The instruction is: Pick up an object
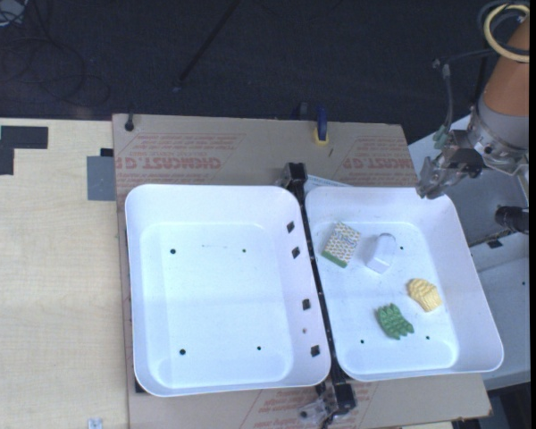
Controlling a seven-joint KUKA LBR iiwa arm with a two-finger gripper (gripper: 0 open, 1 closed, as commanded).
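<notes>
Lying across the left of the view was a pale wooden bench top (45, 275), marked with a few dark rectangular patches (98, 177), and beyond its far edge the background was dark, with thin cables (27, 7) trailing over it. Next to the right, a brown cardboard sheet (250, 146) printed with red lettering sat under both bins. The left bin (138, 284), a shallow white tray with small dark holes in its floor, stood just beside the right bin (469, 284), the two joined along their shared edge by a row of black clips (305, 304). A small blue and yellow clamp (322, 125) stood at the cardboard's far edge. Inside the right bin lay four things, well apart from one another: a small block with a green and white checked pattern (341, 244) near the far left corner, a white object (380, 252) just beside it that hardly stood out from the bin floor, a green knobbly object (394, 321) nearer the front, and a yellow ridged object (424, 294) to its right. Nothing lay over or against any of them. At the far right, the gripper (431, 184) hung above the bin's far right corner, clear of every object and holding nothing; whether it was spread or closed could not be told. Above it rose the grey wrist and orange band (509, 83) of the arm.
</notes>
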